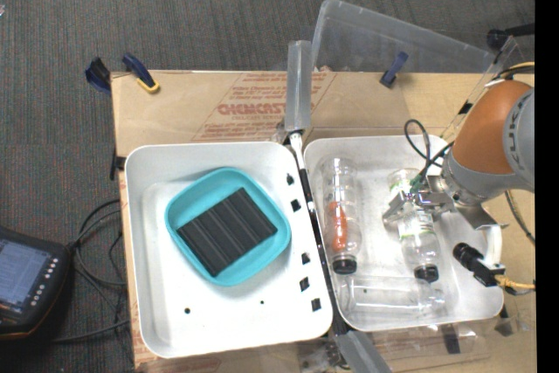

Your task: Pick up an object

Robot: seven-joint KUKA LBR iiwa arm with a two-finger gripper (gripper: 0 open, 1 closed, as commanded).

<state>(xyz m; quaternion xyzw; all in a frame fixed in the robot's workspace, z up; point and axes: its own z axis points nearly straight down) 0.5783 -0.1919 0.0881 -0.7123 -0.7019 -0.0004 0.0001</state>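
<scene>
The end effector sits low in the right bin, its fingers lost among metal parts and the clear bottle beneath; their spacing cannot be read. The arm is cut off at the right edge. Red print on the cardboard is too blurred to read. A handheld device is cropped at the left edge, its screen illegible.

The arm at the right of the frame has a grey housing with a broad, rounded orange band above the wrist. A thin black cable loops from the wrist. The gripper is silver-grey metal.
</scene>
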